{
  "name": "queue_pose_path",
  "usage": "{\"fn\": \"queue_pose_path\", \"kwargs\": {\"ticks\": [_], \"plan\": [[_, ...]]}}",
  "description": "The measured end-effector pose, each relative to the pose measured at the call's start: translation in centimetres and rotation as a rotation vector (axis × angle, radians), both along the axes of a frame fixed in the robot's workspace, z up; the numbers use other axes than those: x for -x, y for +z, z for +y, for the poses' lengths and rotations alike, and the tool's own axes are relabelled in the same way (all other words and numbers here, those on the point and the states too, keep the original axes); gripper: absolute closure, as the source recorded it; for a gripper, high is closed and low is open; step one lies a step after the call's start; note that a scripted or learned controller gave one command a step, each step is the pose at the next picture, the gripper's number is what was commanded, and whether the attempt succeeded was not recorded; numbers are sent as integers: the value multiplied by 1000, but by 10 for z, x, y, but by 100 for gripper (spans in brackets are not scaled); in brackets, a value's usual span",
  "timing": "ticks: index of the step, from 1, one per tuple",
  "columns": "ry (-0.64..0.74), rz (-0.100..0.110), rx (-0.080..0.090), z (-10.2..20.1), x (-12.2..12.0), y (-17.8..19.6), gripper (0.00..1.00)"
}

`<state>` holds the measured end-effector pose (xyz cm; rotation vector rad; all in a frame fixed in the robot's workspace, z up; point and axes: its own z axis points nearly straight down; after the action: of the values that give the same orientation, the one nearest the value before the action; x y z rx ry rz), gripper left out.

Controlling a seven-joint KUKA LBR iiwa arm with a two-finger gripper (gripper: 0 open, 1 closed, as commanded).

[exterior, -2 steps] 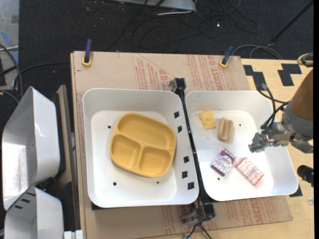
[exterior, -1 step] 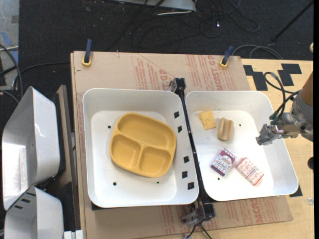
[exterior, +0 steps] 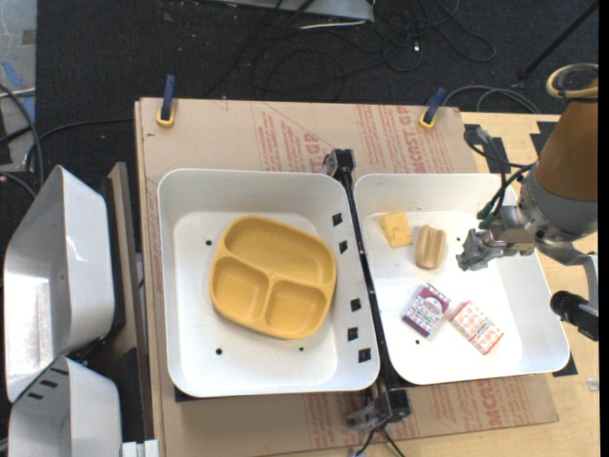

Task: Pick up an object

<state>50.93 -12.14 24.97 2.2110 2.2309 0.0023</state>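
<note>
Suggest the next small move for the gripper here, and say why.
Probably shift the gripper a little toward the left bin and lower it over the tan block. That block lies closest to it in the right bin, apart from its neighbours, and nothing shows between the gripper's tips yet.

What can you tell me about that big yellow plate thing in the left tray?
The yellow plate is a divided dish, apparently matte plastic, with a rounded outline and raised ridges splitting it into three compartments: a long one along the top and two smaller ones below. It lies flat, right side up and slightly turned, near the middle of the left bin, resting on the bin's floor. Nothing sits in it, and nothing else touches it.
</note>
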Motion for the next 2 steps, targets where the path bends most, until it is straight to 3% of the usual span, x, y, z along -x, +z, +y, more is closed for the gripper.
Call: {"fn": "queue_pose_path", "kwargs": {"ticks": [2], "plan": [[0, -1, 0, 88, -59, 2, 100]]}}
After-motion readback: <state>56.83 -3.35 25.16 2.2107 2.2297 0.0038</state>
